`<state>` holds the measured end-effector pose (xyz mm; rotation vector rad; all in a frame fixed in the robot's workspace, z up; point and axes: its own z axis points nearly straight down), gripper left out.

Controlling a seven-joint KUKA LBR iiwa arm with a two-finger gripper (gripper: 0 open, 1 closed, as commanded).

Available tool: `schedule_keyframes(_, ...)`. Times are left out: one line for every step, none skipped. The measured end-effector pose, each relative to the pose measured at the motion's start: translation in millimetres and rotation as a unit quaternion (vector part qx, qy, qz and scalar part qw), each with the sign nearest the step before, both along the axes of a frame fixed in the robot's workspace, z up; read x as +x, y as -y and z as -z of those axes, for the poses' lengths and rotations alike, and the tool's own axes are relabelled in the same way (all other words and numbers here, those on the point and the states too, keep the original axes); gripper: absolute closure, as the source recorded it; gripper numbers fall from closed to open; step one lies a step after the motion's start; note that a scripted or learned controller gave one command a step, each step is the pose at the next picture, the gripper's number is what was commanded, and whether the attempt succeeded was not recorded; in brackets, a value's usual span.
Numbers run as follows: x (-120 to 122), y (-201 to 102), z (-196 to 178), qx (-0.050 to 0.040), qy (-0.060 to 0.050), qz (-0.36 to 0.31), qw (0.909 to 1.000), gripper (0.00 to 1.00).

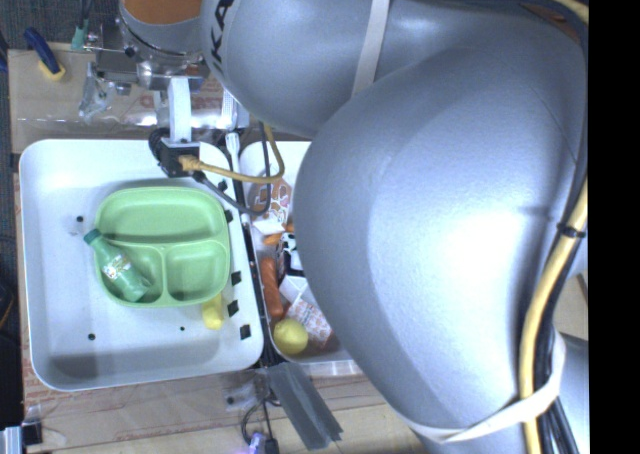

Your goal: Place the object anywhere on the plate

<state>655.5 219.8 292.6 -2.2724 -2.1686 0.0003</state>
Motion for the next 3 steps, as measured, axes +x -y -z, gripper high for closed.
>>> schedule_keyframes(-0.1,14.3,22.3,-0.0005,-0.002,-0.014,0.9999,0.0)
schedule_keyframes(0.3,1.4,-82.6,0.0003,0.0,-0.025,0.9997,0.0)
schedule_keyframes(0.1,26.8,-27.0,-0.0005,-0.002,-0.071,0.9975,0.0)
